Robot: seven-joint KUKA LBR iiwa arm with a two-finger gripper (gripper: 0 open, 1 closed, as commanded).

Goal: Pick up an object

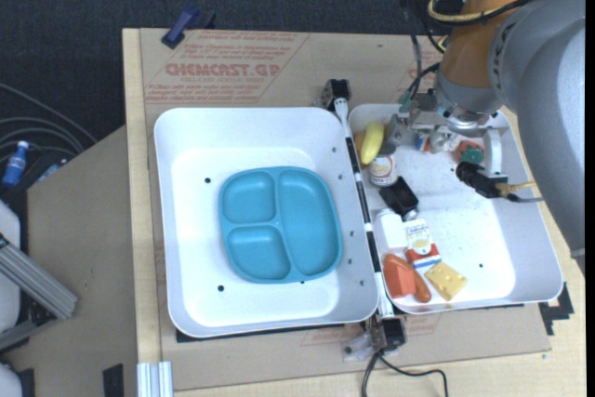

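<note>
Banana point(372, 142), yellow and curved, lies in the right bin point(488, 242) at that bin's 10 o'clock corner, close to the wall shared with the left bin point(186, 144). The gripper point(430, 133) is low over the right bin's 12 o'clock end, at the banana's 3 o'clock and near it but not touching it. I cannot tell whether the gripper is apart or together, and nothing is seen held in it.

At the banana's 6 o'clock sits a small round pale item point(381, 169), and a black block point(400, 197) lies at 5 o'clock from that. A green item point(471, 153) shows at the gripper's 4 o'clock, partly hidden by the wrist.

Toward the bin's 7 o'clock corner are a white carton point(418, 242) with red and blue print, an orange-red sausage-shaped toy point(406, 278) and a yellow cheese wedge point(448, 281), close together.

A blue divided plate point(279, 223) lies in the middle of the left bin.
</note>
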